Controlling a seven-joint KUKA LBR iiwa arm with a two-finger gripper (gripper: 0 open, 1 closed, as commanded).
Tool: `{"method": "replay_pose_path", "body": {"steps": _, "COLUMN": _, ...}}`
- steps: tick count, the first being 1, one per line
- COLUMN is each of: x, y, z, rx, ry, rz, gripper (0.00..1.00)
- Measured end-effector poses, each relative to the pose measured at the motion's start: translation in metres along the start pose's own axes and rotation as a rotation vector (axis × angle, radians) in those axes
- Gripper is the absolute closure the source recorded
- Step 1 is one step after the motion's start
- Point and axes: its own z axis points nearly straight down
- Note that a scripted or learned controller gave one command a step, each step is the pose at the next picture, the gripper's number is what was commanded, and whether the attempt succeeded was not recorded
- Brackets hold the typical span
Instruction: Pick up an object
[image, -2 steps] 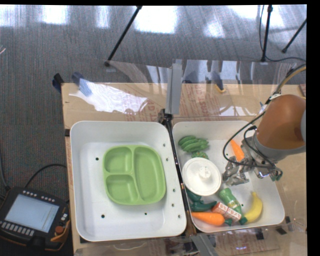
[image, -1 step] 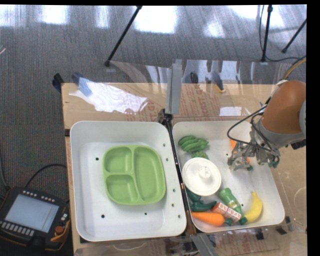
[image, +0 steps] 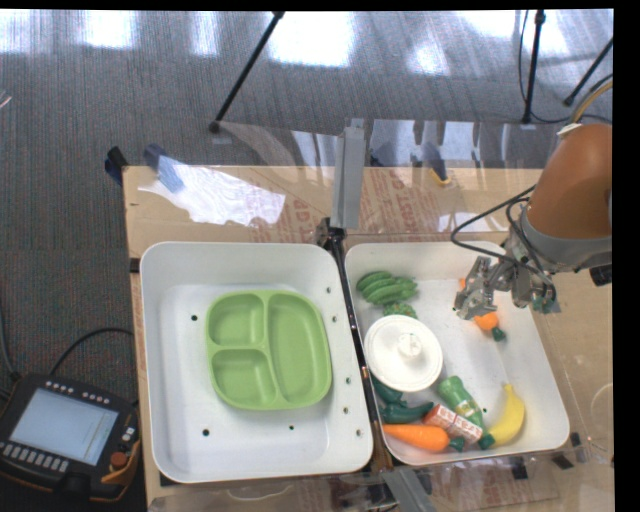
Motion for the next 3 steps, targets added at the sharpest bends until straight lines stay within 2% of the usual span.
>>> {"method": "replay_pose_path", "body": {"steps": 1, "x": 0.036, "y": 0.000, "z": 0.075, "rx": -0.002, "ry": 0.012, "rz": -0.179, "gripper": 1.00}}
{"method": "replay_pose_path", "body": {"steps": 2, "x": -0.025, "y": -0.029, "z": 0.044, "rx": 0.001, "ry": 0.004, "rz": 0.142, "gripper": 1.00}}
{"method": "replay_pose_path", "body": {"steps": 3, "x": 0.050, "y": -0.043, "z": 0.074, "rx": 0.001, "ry": 0.010, "rz": 0.291, "gripper": 1.00}}
